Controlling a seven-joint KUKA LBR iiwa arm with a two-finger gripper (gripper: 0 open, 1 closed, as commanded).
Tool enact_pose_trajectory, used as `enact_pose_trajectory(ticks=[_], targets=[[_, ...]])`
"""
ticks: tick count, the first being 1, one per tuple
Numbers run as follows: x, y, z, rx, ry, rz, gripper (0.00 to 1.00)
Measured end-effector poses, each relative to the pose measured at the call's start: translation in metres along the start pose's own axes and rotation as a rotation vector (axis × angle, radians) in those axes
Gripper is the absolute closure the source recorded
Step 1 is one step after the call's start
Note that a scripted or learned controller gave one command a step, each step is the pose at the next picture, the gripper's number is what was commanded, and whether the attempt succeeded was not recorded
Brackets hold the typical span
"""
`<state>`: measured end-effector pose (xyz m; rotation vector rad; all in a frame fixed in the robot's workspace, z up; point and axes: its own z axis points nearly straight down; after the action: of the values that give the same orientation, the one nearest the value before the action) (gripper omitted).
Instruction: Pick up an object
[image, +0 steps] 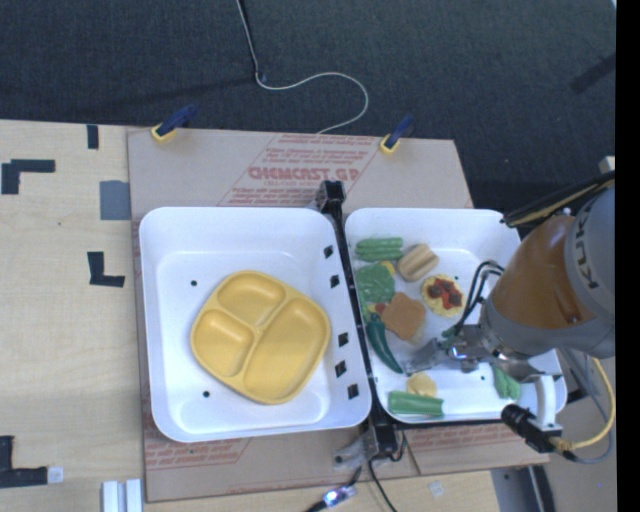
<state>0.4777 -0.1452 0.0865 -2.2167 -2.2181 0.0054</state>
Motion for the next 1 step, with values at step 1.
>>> enact_pose_trajectory(ticks=[1], targets=[[0.0004, 0.0004, -0.0125, -0.001, 0.000, -0.001, 1.00]])
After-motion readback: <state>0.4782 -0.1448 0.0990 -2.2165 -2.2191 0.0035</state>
